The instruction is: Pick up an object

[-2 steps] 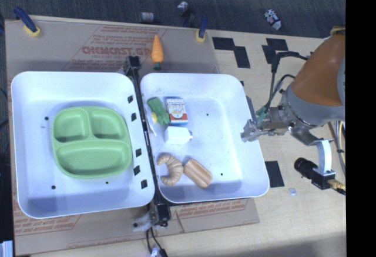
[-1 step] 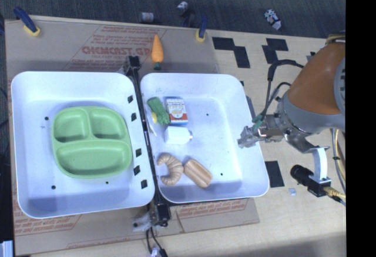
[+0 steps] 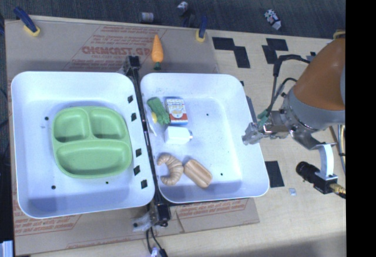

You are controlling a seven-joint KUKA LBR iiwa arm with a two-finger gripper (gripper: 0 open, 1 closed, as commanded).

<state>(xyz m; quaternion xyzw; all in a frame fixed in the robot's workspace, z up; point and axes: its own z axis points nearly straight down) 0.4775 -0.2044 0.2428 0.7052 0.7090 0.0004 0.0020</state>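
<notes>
Orange-banded and bulky, the arm (image 3: 320, 82) sits closest to the lens at 3 o'clock, its hand (image 3: 254, 132) hovering over the right rim of the right bin (image 3: 229, 88). Whether the hand is spread or pressed together cannot be told; nothing is visibly pinched in it. By this evidence the task has barely begun: no object is lifted, and the reach, descent and grasp all remain.

Candidates lie in the right bin's left half. A bread roll (image 3: 197, 172) and a curled croissant-like pastry (image 3: 170, 167) rest touching at 6 o'clock. Above them sits a small white block (image 3: 178, 135), then a blue-and-red carton (image 3: 175, 110) just beside a green vegetable (image 3: 157, 110) near the divider.

At 9 o'clock, the left bin (image 3: 29, 97) carries a green divided plate (image 3: 91, 141). A toy carrot (image 3: 157, 50) lies on the cardboard at 12 o'clock. The hand's path across the bin floor looks clear; crowding among the items is the likely difficulty.
</notes>
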